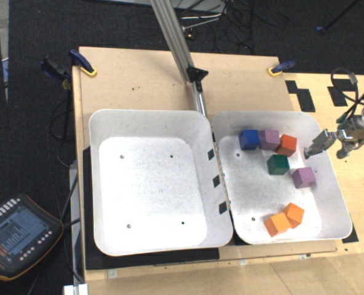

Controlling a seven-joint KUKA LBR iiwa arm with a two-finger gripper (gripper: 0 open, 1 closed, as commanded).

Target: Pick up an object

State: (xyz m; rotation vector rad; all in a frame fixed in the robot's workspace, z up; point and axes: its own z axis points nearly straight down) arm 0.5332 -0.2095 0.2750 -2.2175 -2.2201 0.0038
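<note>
Item: right bin (339, 223), white, shallow, holding seven blocks; left bin (102, 128) beside it on the tabletop (139, 72). Contents, upper centre-right of the frame: blue block (249, 139), pale purple block (270, 139) just beside it, red-orange block (287, 144) touching or nearly touching that one. Below these: green block (278, 164), and a second purple block (304, 177) a little to its right. Lower right: two orange blocks (284, 219) pressed together. My gripper (320, 144) sits at the right edge of the frame over the bin's right rim, holding nothing; whether it is spread or pressed together I cannot tell at this size. Risks, as I judge them: the upper row is packed, so coming down there I could land on a neighbour or nudge the row aside rather than straddle one block. The orange pair invites the same fault and lies near the bin wall. The second purple block stands apart and nearest me, likely the safest pick, though a tilted descent could tip it away.
</note>
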